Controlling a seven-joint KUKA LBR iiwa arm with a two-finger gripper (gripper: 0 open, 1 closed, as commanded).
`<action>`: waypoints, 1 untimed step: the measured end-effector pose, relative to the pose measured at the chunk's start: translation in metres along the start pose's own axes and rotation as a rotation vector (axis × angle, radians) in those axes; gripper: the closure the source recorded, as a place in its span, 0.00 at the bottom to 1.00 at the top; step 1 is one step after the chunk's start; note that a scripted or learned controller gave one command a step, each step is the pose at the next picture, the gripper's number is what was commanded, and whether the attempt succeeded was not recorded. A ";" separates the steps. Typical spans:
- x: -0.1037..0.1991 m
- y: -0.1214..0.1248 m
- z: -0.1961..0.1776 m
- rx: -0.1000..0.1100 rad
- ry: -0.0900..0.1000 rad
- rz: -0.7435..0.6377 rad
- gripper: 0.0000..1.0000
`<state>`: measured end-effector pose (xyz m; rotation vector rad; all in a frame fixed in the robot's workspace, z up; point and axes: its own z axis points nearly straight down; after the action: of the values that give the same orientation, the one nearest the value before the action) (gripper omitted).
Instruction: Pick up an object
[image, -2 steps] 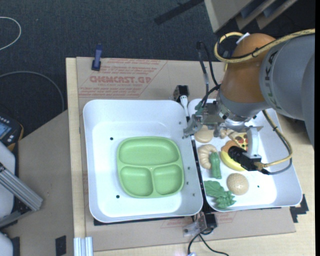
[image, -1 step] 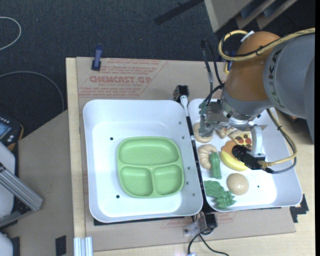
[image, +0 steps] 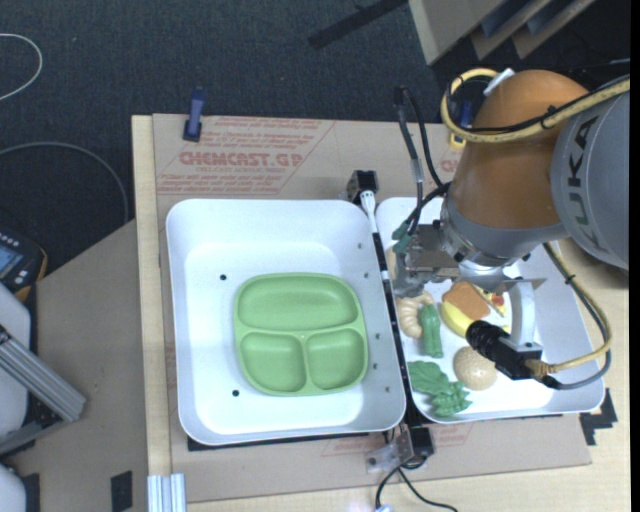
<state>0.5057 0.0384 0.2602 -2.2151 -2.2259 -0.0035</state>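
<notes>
The arm (image: 520, 150) is reaching in from the right and hanging over the right bin (image: 570, 395), its orange band and grey wrist covering much of that bin's upper half. The gripper (image: 425, 265) is sitting low at the bin's left side, close to the divide between the two bins; whether it is open or closed cannot be told, and nothing is showing in its grasp.

Below it, a cluster of small toys is lying on the bin floor. A green stick-shaped piece (image: 430, 330) is lying nearly upright in the view, beside a pale curved piece (image: 410, 315) at its left. A yellow piece (image: 458, 318) and an orange piece (image: 467, 298) are lying just right of it, partly under the wrist. A beige ball (image: 475, 368) is resting lower down, next to a black fitting (image: 500, 350). A leafy green toy (image: 438, 385) is lying by the bin's lower edge.

The left bin (image: 195, 240) is holding a green divided plate (image: 299, 333), lying flat near its middle. Both bins are resting on a brown surface (image: 240, 150).
</notes>
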 end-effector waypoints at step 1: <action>0.033 -0.026 -0.092 -0.009 0.001 -0.001 1.00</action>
<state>0.4792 0.0708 0.3520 -2.2178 -2.2317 -0.0147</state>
